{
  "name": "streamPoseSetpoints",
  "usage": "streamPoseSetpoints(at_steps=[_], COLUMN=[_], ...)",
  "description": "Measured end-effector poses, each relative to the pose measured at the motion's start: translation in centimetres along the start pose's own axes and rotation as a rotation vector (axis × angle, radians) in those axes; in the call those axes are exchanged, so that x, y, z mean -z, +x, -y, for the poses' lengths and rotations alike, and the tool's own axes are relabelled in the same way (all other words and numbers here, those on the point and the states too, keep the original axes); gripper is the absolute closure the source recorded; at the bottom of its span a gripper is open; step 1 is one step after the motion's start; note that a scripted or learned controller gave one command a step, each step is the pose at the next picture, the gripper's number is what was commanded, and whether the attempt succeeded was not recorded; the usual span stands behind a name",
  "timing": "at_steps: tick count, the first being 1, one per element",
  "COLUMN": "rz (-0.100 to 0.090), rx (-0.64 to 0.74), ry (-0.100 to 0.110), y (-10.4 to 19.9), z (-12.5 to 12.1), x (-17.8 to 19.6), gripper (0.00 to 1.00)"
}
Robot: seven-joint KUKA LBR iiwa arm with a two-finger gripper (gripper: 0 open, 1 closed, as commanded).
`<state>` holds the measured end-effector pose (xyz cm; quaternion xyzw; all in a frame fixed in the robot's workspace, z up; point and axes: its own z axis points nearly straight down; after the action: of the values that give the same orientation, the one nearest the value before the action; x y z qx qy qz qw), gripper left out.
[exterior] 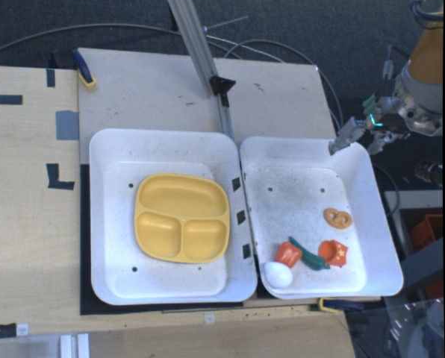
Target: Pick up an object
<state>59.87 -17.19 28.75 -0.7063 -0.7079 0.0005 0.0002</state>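
Hand (351,136) hanging just over the upper right corner of the right bin (372,192), at the end of the grey arm (424,66) with its orange band; cannot tell whether spread or pressed together. Nothing seen between its fingers. Small things clustered well apart from it in the right bin's lower part: a brown pretzel (338,218), a red block with a star (334,252), a green stem-like piece (307,254), an orange-red pepper (287,254), a white egg (277,274). Yellow divided plate (182,218) lying flat in the left bin (110,200) on the surface (28,200)

left bin (103,200): yellow divided plate (182,218) | bench: metal pole (198,39), blue-yellow clamp (83,68)
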Motion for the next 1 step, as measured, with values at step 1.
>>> streamPoseSetpoints(at_steps=[1], rz=[-0.001], rx=[0.000], ry=[0.007], y=[0.64], z=[0.12], x=[-6.34], gripper=[0.00])
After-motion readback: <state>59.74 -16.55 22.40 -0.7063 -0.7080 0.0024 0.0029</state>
